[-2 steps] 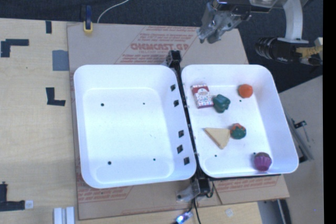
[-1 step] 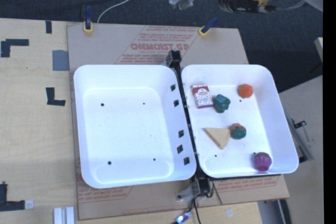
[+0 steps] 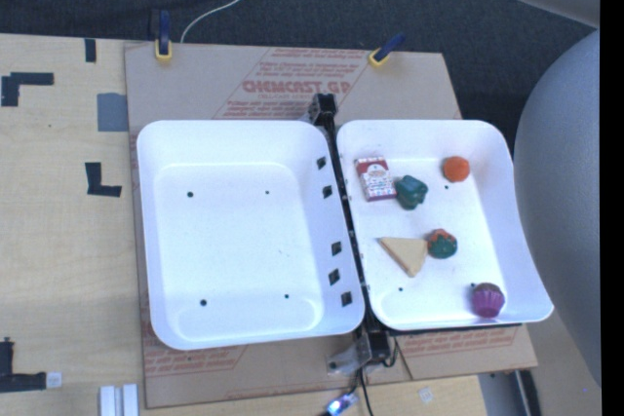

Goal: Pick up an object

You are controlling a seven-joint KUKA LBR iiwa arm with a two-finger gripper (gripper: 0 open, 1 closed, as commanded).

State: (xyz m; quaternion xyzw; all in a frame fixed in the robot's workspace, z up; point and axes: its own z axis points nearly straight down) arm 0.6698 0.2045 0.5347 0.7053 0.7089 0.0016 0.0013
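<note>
Camera view, stock of the right bin: red-and-white carton far left, dark green lump touching beside it, orange ball far right, tan wedge mid, green-and-red piece just right of it, purple ball near right. Left bin alongside. My gripper's state: cannot tell. Likeliest pick: purple ball, probably light, rounded, slip-prone; grip across its middle.
</note>
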